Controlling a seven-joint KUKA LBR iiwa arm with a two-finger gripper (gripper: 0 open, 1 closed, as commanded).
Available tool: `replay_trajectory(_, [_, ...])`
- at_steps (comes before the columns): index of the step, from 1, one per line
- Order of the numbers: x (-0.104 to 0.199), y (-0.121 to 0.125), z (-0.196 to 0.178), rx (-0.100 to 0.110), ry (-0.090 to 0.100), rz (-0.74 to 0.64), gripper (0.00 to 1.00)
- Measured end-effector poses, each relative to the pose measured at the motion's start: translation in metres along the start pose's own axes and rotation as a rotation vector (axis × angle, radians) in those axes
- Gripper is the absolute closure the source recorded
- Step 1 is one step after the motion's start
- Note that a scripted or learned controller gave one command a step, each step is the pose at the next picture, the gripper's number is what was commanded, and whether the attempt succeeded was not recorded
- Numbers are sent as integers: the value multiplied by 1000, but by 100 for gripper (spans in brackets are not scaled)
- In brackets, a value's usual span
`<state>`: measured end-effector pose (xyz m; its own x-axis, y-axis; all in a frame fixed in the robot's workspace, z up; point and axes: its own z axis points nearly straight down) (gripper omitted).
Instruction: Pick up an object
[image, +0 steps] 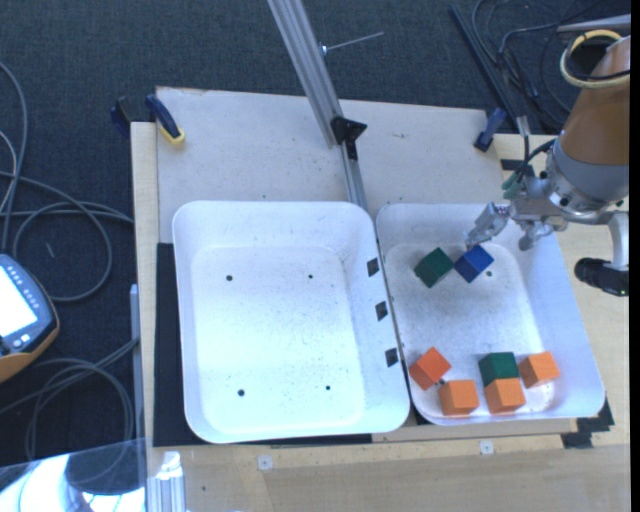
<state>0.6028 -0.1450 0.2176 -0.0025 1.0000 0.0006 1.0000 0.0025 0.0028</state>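
Note:
In the right bin (560, 300) a blue block (474, 263) lies beside a dark green block (433, 267) near the far end. My gripper (487, 230) hangs at the bin's far right, just above and right of the blue block, its tip very close to the block's top; whether they touch is unclear. Along the near edge sit several orange blocks (459, 397) and a second green block (498, 366).
The left bin (270, 320) stands next to the right one, with a row of black clips (381, 310) on the shared wall. A metal pole (320, 80) slants up from the back of the bench. Blue clamps (165, 118) grip the board's far corners.

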Motion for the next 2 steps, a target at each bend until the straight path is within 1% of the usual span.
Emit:
replay_trajectory(1, [-30, 30, 117, -4, -3, 5, 0])
replay_trajectory(2, [-9, 35, 38, -7, -2, -1, 0])
